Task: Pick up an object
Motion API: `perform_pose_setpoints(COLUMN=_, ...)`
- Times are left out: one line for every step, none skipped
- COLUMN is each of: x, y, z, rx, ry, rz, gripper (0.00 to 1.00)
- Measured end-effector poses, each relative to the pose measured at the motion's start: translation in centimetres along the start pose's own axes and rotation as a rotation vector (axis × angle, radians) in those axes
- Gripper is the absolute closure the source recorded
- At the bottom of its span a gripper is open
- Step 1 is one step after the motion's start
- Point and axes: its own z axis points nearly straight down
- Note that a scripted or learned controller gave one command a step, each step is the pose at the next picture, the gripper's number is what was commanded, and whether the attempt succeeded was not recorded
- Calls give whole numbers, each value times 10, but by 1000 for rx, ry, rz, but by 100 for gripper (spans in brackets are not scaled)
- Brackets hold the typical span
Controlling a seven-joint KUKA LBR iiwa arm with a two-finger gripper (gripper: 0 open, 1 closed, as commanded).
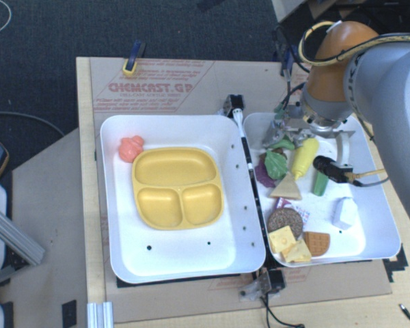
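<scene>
Take the yellow divided plate (178,186) in the left bin (116,203) as your landmark. Everything worth picking lies to its right, across the divider, in the right bin (376,231). The gripper (292,130) hangs over the far end of that bin, beyond the plate's upper right corner, low among a cluster of toy foods. You cannot tell from this angle whether it is parted or closed, because the wrist and orange band hide the tips, and nothing can be seen held.

The likeliest target is the yellow bottle-shaped toy (304,157), lying tilted just below the gripper, with the green leafy piece (276,162) touching it on the side nearer the plate. Judge the bottle as light, hollow, stiff plastic with a smooth and somewhat slippery skin; you should close across its narrower waist, not along its length, or it may squirt out. The leafy piece looks thin and floppy, a poor grip. A small green block (320,183) sits just beyond the bottle, farther from the plate, and may be nudged.

Nearer you, well to the right of the plate's lower edge, lie a dark round patty (285,220), yellow cheese wedges (287,243) and a brown cracker (316,242), all flat and hard to get under. The pink toy (130,147) beside the plate's upper left corner is rounded and well apart from the arm.
</scene>
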Motion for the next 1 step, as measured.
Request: perform_pose_setpoints(x=-4, y=-7, z=-57, rx=-9, ry=-2, rz=1, gripper=100)
